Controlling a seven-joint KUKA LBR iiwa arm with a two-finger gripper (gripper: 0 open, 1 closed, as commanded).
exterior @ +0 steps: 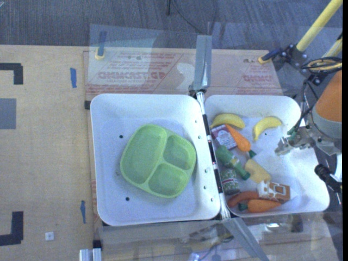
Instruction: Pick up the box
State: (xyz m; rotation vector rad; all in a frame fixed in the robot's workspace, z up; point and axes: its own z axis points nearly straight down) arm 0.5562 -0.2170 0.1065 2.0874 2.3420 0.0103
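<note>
While the gripper (287,144) hovers over the right bin (312,200), its finger state is unclear. The box (273,190) lies apart, near a carrot (262,205).

The arm is reaching in from the right edge, its orange band (333,103) sitting above the grey wrist. Below and to the left of that band, the end effector (286,144) is hanging low, pointing leftward. Its metal fingers are too small and blurred to judge their spacing.

Slanted overhead view, both bins (103,113)
</note>
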